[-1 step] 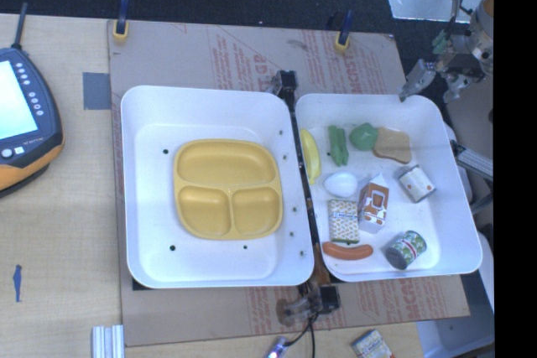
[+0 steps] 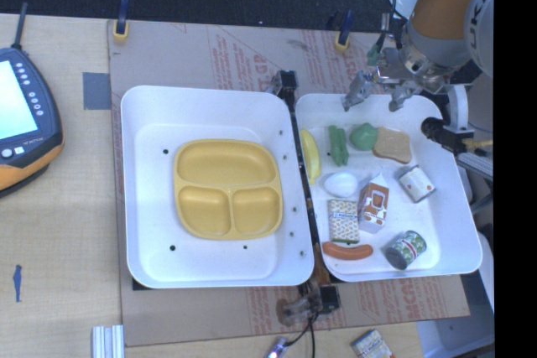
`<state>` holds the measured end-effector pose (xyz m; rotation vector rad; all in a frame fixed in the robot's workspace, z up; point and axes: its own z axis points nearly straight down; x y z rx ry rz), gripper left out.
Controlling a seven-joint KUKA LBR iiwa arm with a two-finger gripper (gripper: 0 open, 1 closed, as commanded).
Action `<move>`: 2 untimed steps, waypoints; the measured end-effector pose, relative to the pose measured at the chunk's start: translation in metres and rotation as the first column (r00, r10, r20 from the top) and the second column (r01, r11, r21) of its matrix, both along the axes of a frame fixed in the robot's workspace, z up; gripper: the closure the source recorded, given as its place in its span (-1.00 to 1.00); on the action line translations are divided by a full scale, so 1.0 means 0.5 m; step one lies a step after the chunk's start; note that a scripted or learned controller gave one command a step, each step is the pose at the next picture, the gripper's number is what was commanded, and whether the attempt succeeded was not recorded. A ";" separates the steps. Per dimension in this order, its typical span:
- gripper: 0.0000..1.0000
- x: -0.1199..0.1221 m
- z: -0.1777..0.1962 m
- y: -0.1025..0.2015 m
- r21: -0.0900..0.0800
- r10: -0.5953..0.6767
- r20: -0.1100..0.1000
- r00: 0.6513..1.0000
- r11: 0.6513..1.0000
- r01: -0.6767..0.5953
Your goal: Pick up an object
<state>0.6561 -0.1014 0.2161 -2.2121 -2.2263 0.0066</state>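
Above the far edge of the right bin [image 2: 457, 205] the gripper [image 2: 377, 96] hung with its two fingers spread apart and nothing between them. It sat over bare white floor near the bin's back wall, just short of the toy food crowded below it.

That bin held every candidate. Nearest the fingers lay a green pepper [image 2: 363, 136] touching a slice of bread [image 2: 393, 145], with a green pickle [image 2: 337, 144] just beside them and a yellow banana [image 2: 310, 155] against the bin's left wall. Farther forward were a white egg [image 2: 341, 184], a small carton [image 2: 374, 206], a patterned packet [image 2: 343, 220], a white cup [image 2: 416, 184] on its side, a sausage [image 2: 347, 251] and a green can [image 2: 406, 249]. The left bin [image 2: 143, 180] carried only a yellow divided tray [image 2: 228, 187].

Nothing had been picked yet; by my reading the arm was poised before a descent. The risks came from crowding. The pepper and bread touched, so a closing finger could land on the seam and shove one aside, or pinch both and drop them. The pepper looked rounded and might squirt out of a two-finger pinch. A straight drop from that spot would probably have closed on empty floor or struck the back wall. The can and cup, lying on their sides, would likely roll if nudged.
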 end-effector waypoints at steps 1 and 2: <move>-1.00 0.001 -0.215 0.015 0.000 -0.002 0.004 1.000 1.000 0.002; -1.00 -0.031 -0.240 0.011 -0.002 -0.001 0.011 1.000 1.000 0.001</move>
